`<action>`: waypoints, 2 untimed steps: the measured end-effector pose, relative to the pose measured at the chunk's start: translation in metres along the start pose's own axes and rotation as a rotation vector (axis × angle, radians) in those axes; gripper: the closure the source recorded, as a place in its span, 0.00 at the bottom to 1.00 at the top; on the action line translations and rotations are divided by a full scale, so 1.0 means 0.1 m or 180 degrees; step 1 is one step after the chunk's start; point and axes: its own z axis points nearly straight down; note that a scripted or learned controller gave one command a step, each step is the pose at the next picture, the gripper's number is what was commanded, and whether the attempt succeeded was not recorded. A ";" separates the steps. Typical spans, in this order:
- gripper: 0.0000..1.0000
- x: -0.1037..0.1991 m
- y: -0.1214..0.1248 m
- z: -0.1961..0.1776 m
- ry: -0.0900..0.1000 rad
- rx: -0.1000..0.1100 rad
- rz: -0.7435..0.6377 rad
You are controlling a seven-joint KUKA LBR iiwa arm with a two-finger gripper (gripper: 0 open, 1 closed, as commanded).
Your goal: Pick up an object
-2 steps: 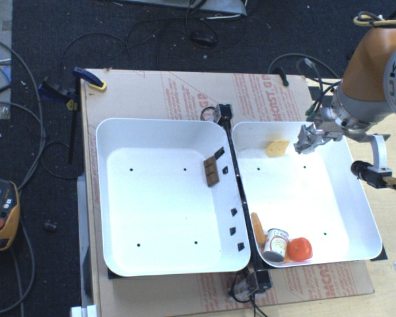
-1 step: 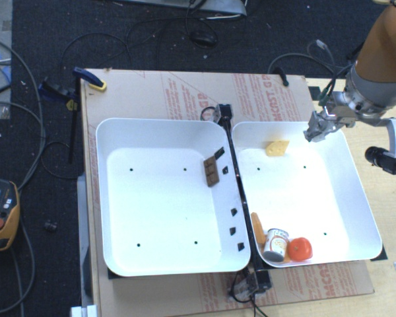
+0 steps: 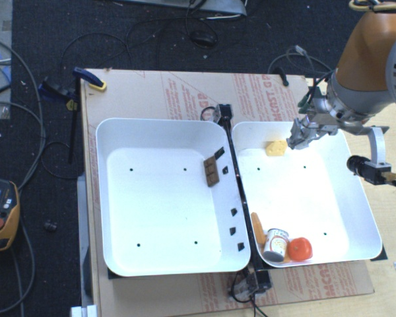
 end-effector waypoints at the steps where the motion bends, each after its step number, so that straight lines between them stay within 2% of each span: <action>1: 1.00 0.49 -0.19 0.17 0.0000 0.0007 0.0001; 2: 1.00 0.99 -0.35 0.31 0.0000 0.0008 -0.0001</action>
